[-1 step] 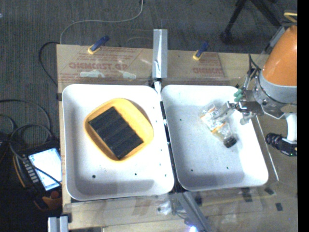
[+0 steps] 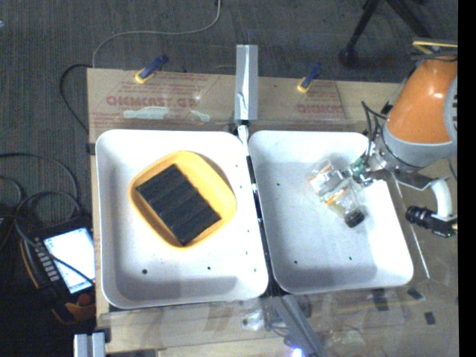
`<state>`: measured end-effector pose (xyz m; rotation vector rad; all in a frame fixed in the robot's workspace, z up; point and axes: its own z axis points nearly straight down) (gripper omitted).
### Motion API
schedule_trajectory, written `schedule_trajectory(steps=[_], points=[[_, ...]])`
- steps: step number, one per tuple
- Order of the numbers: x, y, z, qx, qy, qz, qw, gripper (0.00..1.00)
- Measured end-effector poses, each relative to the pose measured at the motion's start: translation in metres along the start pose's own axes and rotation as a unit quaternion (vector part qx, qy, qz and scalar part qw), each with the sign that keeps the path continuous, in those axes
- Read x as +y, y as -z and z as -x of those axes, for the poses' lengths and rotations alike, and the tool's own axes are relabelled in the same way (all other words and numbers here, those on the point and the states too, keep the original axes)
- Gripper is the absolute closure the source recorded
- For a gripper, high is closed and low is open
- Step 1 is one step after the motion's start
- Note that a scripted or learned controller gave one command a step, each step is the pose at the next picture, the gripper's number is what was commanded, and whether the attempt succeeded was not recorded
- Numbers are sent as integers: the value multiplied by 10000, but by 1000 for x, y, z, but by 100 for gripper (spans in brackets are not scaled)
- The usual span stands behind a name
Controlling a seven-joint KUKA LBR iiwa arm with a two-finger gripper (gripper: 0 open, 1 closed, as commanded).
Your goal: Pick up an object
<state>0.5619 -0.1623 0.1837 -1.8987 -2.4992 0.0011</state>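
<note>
A yellow dish (image 2: 217, 177) lies in the left bin (image 2: 119, 274), with a black ridged block (image 2: 180, 203) resting in it. In the right bin (image 2: 327, 266), a small clear crinkled plastic item (image 2: 326, 178) lies toward the upper middle. My gripper (image 2: 349, 193) reaches down from the right and sits right against that clear item, low over the bin floor. A small dark piece (image 2: 355, 218) shows just below the gripper. I cannot tell whether the clear item is held or only touched.
The arm's orange band (image 2: 420, 103) and grey wrist hang over the right bin's upper right corner. A metal divider post (image 2: 245, 80) stands behind the seam between the bins. Two blue-and-yellow clamps (image 2: 151, 68) (image 2: 309, 77) sit on the back board.
</note>
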Motion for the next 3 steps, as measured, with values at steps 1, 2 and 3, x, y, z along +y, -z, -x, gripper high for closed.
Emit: schedule_trajectory(steps=[1, 2, 3], points=[[-13, -85, 50, -5, 35, 16, 10000, 0], [-12, -77, 49, 8, 36, 22, 10000, 100], [71, -13, 27, 65, -879, -260, 9958, 100]])
